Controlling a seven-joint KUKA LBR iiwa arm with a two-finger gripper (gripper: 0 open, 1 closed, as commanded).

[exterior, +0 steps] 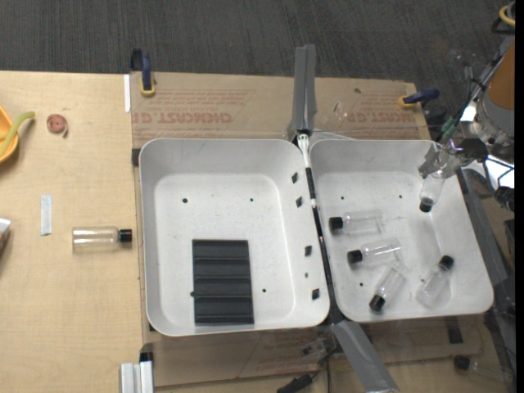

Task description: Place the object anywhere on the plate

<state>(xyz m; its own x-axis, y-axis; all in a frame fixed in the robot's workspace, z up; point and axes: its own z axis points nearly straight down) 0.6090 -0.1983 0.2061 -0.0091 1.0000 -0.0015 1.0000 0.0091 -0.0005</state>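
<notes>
Where the task's thing hangs: the clear plastic vial with a black cap [427, 193] is at the far right of the right-hand shallow white bin [479, 301]. Its upper end meets the tool [436, 165].
Tool state: cannot tell whether it is clamped on the vial or merely beside it. The glare and the clear plastic blur the contact.
Long axis: near upright and slightly tilted, running from the tool down towards the bin floor.
Pointing: cap end down, bare end up at the tool.
Step in hand: judged as pick-up or lift-out. Nothing rests on the plate yet.
Plate: the dark ribbed rectangular plate [221, 281] lies in the near part of the left-hand shallow white bin [151, 301], well apart from the vial.
Next move calls for: a carry leftward over the bins' shared wall [315, 219], then a descent over the plate before letting go.
Neighbours: other capped vials [372, 254] lie flat in the right bin, near the tool's path.
</notes>
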